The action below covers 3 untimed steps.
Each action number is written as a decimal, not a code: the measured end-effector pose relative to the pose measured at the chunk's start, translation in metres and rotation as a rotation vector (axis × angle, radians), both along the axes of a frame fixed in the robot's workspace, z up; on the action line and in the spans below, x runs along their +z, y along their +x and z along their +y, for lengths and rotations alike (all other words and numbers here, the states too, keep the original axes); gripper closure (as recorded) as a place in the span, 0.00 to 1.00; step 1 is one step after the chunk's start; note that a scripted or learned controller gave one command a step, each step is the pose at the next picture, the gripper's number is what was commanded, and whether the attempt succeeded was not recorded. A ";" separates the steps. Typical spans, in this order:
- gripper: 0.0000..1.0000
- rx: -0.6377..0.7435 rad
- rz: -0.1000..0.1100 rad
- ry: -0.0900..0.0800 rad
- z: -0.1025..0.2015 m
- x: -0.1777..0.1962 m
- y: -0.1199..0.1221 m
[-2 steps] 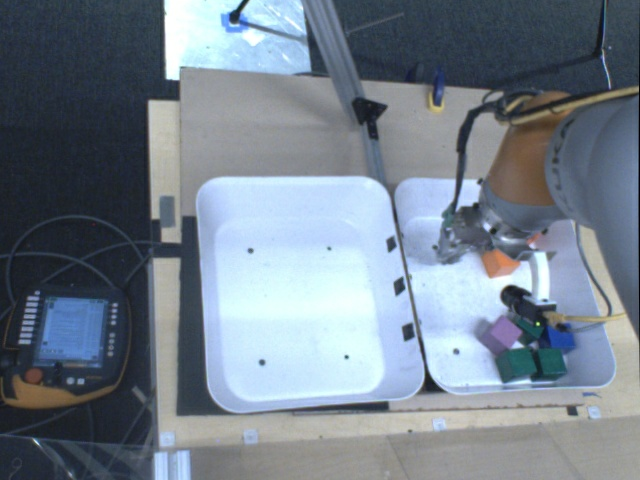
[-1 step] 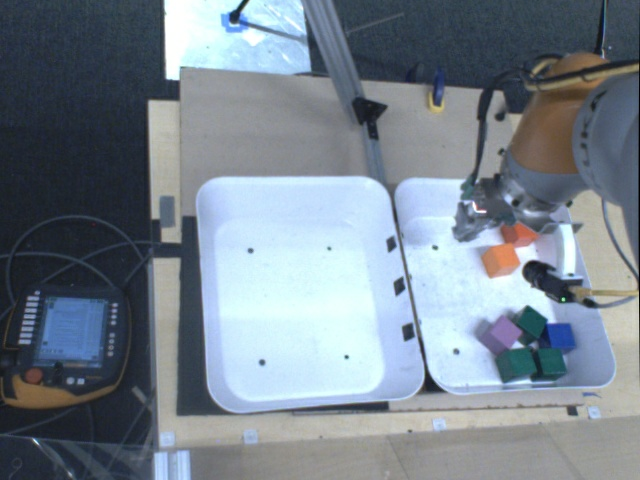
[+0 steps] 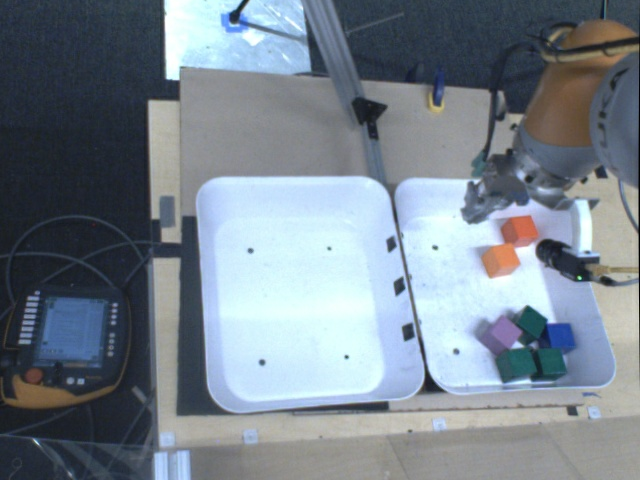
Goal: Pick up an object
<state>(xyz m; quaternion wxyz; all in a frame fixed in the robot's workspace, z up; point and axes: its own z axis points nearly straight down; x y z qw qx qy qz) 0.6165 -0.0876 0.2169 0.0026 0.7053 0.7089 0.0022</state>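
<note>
My gripper [image 3: 483, 206] hangs over the back of the right bin [image 3: 432, 298], below the grey wrist and orange band. Just to its right lies an orange-red block [image 3: 519, 230], and an orange block [image 3: 500, 260] sits a little nearer the front. At the bin's front right corner cluster a purple block [image 3: 498, 334], two green blocks [image 3: 531, 322] [image 3: 516, 365], a blue block [image 3: 559, 336] and a teal block [image 3: 549, 363]. Nothing shows between the gripper's fingers.
The left bin [image 3: 215, 268] stands beside the right one, with black clips along the shared wall. A slanted metal pole [image 3: 340, 53] crosses the back. A teach pendant [image 3: 65, 343] lies on the left. A black-and-white fixture [image 3: 570, 253] hangs at the right bin's edge.
</note>
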 end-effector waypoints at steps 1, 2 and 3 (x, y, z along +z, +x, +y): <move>1.00 -0.001 0.003 0.000 0.000 0.020 0.001; 1.00 0.005 0.006 0.003 0.056 0.009 0.000; 1.00 0.005 0.005 0.003 0.100 0.015 -0.003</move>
